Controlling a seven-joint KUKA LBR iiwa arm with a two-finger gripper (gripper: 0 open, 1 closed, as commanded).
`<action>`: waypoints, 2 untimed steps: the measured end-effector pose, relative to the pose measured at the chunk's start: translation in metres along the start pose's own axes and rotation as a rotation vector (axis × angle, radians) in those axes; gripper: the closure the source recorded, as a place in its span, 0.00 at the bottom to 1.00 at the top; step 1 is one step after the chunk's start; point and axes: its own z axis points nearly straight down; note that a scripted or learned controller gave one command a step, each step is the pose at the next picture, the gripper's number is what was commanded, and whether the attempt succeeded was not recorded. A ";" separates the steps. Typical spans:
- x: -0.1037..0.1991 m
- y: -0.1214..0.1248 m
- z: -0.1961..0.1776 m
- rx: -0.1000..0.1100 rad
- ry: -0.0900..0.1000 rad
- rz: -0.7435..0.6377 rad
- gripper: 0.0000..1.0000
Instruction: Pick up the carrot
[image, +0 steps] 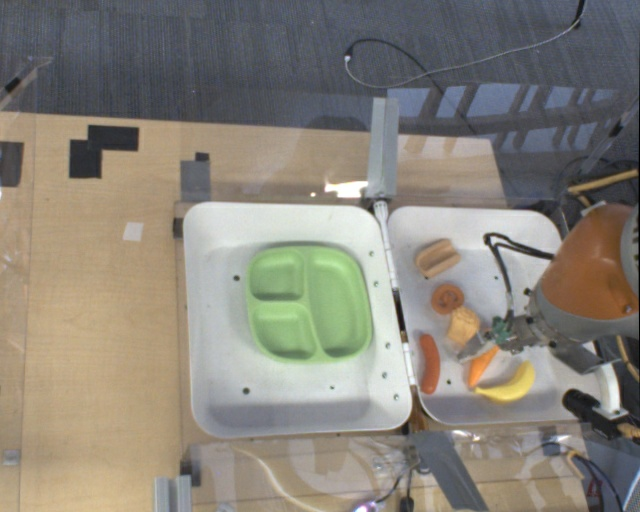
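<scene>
Carrot (481, 366) lies in the right bin (540, 225) beside a banana (508, 384); the tool (500, 334) touches it, grip unclear.

Carrot (482, 366) lies in right bin (540, 225), beside banana (507, 384).

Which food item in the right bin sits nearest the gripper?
The carrot, small and orange, right at the gripper, just above the yellow banana.

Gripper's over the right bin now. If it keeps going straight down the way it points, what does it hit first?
Most likely the carrot: the gripper sits right over its upper end, with the banana just beyond. Depth is hard to judge from this slanted view.
</scene>
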 end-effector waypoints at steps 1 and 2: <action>0.001 0.004 -0.011 -0.007 0.000 -0.004 1.00; -0.008 0.008 -0.148 0.006 0.001 -0.036 1.00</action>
